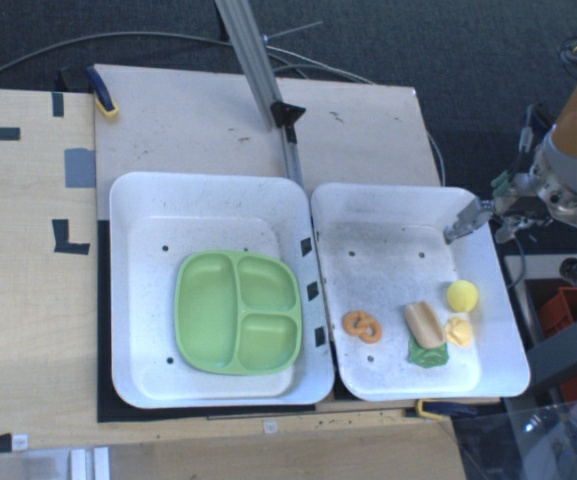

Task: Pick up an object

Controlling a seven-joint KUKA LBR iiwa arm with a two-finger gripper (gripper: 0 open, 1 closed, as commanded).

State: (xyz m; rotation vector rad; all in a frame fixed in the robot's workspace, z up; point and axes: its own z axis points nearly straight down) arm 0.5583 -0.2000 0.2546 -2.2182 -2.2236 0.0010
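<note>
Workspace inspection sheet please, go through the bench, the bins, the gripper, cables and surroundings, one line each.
Surface: bench bears left bin and right bin, side by side.
Job's things: in the right bin, yellow ball, tan block on green piece, orange pretzel, small yellow piece.
Clutter: green divided plate in the left bin; blue-and-yellow clamp at the bench's far corner.
Gripper: gripper over the right bin's far right rim, holding nothing visible.
Cables: grey cables behind the bench.
Surroundings: metal pole, dark floor.

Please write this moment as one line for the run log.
task: pick up an object | gripper: over right bin upper right rim, holding nothing | right bin: yellow ball, pretzel, bread roll | left bin: green tray
</note>
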